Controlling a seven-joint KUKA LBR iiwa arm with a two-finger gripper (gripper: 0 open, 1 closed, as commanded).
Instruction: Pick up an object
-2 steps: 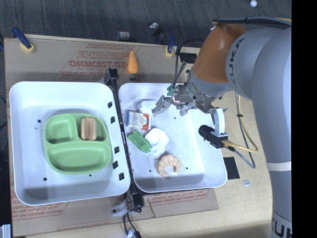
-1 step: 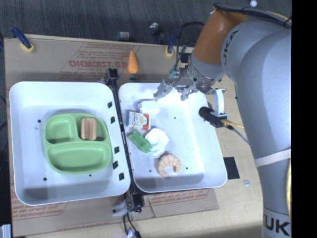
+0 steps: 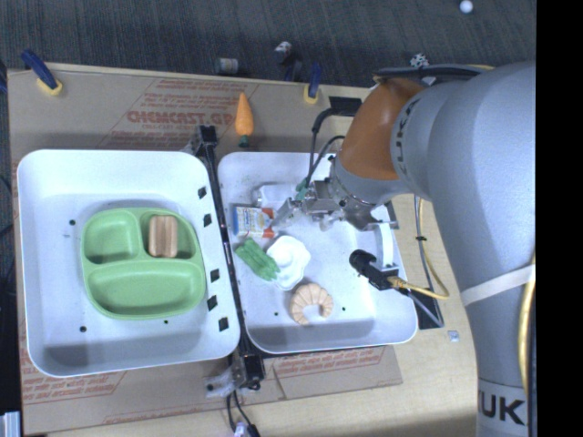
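Observation:
The right bin [image 3: 392, 321] holds a small white, orange and blue carton [image 3: 250, 218], a green leafy toy [image 3: 258, 259], a white rounded object [image 3: 291, 256] and a tan croissant-shaped toy [image 3: 311, 301]. My gripper [image 3: 303, 204] hangs low over the upper middle of this bin, just right of the carton and above the white object. A pale object [image 3: 271, 194] lies just left of the gripper. Nothing is seen held by the gripper.
The left bin [image 3: 46, 244] carries a green divided tray [image 3: 137, 285] with a tan bread-like piece [image 3: 164, 236] in its upper right compartment. An orange carrot toy [image 3: 243, 115] lies on the bench behind the bins. The arm [image 3: 455, 153] covers the right bin's far right side.

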